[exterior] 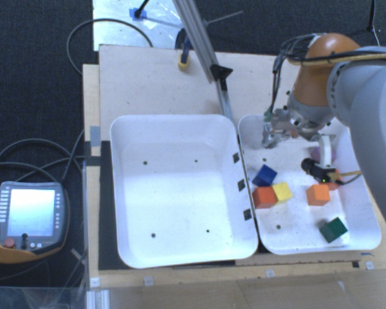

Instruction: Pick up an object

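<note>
- Gripper (275, 136) seen low over the far-left corner of the right bin (367, 237), hung from the grey arm (367, 102) with its orange band (321, 69).
- Finger state: cannot tell; tips merge with the white bin wall in this view.
- Nothing made out between the gripper tips.
- Blue cube (265, 175) lying on the right bin floor, nearer the camera than the gripper and apart from it.
- Yellow cube (282, 192) just beside the blue cube, on its near-right side.
- Orange-red cube (264, 197) touching the yellow cube on its left, close against the bin's left wall.
- Orange cube (318, 194) set apart to the right of the yellow cube.
- Green cube (334, 229) well apart from the gripper, near the bin's near-right corner, turned at an angle.
- Small black fitting with a green light (316, 170) and a cable noted right of the gripper, above the orange cube.
- Left bin (125, 172) lying left of the right bin, walls touching; dark spots on its floor.
- Both bins resting on the desk (141, 76).
- Metal pole (196, 28) slanting across the desk beyond the left bin.
- Control pendant (27, 221) with a lit screen on the dark floor, far left of the desk.
</note>
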### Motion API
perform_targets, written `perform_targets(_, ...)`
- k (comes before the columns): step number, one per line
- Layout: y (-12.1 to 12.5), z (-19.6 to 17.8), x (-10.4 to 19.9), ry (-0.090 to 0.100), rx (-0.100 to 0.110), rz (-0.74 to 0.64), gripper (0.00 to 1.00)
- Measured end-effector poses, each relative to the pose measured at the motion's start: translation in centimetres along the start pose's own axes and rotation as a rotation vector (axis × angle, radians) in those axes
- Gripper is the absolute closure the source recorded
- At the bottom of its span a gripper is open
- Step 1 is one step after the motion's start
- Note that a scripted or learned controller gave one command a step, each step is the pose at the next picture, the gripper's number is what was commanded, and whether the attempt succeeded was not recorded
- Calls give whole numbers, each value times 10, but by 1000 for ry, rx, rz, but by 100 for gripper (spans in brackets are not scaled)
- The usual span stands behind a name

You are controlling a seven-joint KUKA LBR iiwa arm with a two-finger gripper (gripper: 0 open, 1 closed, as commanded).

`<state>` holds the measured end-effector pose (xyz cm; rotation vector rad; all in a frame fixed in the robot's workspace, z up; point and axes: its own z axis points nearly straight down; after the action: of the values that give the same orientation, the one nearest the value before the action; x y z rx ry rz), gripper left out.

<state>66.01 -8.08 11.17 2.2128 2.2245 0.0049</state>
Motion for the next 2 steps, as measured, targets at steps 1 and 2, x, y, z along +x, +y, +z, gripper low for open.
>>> perform_targets(1, 12, -60, -2, -1, -4, 0, 100)
perform_targets(2, 14, -115, -3, -1, -4, 0, 100)
